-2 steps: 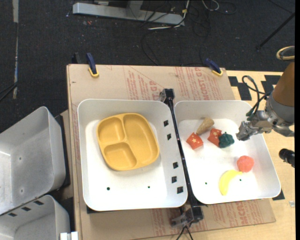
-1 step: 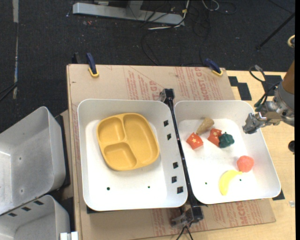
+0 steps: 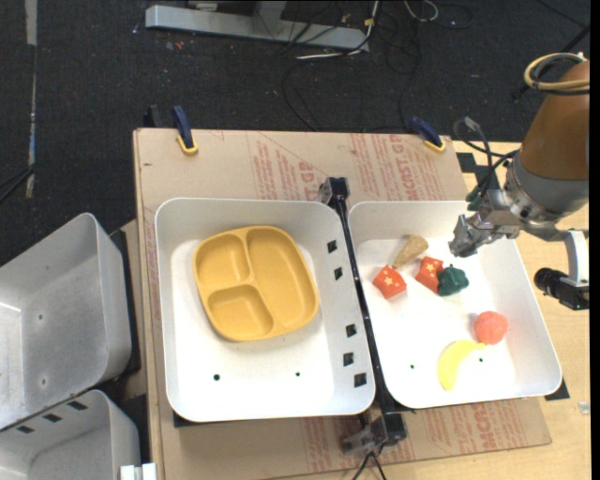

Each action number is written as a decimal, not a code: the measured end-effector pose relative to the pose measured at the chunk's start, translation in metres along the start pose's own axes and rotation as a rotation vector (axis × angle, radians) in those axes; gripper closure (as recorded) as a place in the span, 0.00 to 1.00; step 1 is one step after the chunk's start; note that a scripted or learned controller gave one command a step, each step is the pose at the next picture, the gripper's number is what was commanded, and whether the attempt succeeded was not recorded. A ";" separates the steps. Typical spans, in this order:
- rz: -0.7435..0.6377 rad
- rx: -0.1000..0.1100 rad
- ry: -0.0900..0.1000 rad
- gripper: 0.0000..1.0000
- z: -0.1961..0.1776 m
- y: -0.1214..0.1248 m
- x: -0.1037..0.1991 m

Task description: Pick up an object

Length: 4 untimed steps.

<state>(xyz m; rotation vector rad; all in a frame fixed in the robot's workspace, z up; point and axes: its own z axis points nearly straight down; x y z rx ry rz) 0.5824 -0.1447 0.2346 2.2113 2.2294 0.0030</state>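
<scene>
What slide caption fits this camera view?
Gripper poised above a dark green toy in the right white bin; yellow divided plate at left.

The gripper [image 3: 466,242] hovers in the right bin [image 3: 525,281] above a dark green toy [image 3: 454,280]; a yellow divided plate [image 3: 254,281] lies in the left bin [image 3: 178,309].

1. yellow divided plate [image 3: 254,281] with three compartments, sitting in the left bin [image 3: 178,234] toward its far side, a bit skewed
2. cardboard sheet [image 3: 281,155] lying under both bins, with red print on it
3. two blue and yellow clamps, one [image 3: 184,129] at the far left corner of the cardboard, the other [image 3: 427,134] along its far edge toward the right
4. dark carpet [image 3: 94,75] beyond the bench, with cables and a grey bar [image 3: 253,26]
5. white tubs [image 3: 56,309] off the bench's left edge
</scene>
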 end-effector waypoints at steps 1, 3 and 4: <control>-0.001 0.000 0.001 1.00 -0.010 0.013 0.053; 0.000 0.004 0.001 1.00 -0.001 0.032 0.157; 0.000 -0.001 0.001 1.00 -0.009 0.045 0.205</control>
